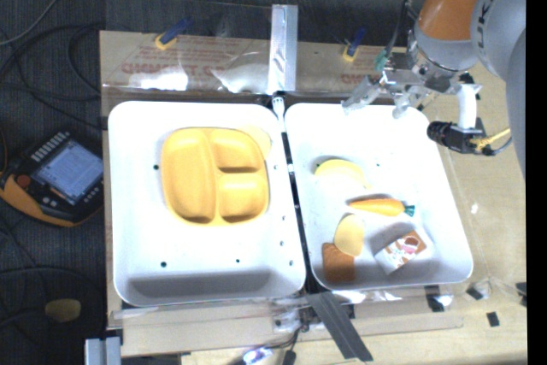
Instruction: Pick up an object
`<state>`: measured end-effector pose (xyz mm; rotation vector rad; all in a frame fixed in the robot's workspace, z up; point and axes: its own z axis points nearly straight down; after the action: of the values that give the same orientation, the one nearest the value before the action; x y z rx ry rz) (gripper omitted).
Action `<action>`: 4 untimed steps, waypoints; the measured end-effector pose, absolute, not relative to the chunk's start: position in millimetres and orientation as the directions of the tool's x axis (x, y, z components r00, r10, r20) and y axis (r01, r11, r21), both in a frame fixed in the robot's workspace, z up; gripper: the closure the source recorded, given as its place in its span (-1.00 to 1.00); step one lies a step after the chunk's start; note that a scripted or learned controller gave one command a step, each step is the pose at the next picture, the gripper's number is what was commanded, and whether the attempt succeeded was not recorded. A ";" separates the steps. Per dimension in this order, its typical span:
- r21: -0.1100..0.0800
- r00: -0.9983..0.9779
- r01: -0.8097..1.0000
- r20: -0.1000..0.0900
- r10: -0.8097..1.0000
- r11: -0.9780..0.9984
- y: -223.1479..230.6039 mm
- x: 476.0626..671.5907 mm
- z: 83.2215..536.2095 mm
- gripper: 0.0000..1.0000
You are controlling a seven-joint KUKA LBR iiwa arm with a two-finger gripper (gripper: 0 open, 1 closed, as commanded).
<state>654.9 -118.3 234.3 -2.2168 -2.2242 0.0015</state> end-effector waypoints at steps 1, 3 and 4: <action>-0.003 -0.065 0.998 0.002 0.998 0.065 -129.4 580.6 104.1 -1.00; 0.010 -0.092 0.996 -0.005 0.996 0.092 -98.0 571.0 89.2 -1.00; 0.008 -0.418 0.908 -0.008 0.908 0.418 -131.8 619.9 88.6 -1.00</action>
<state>619.9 -131.8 88.6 -1.7006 -2.6541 -0.0034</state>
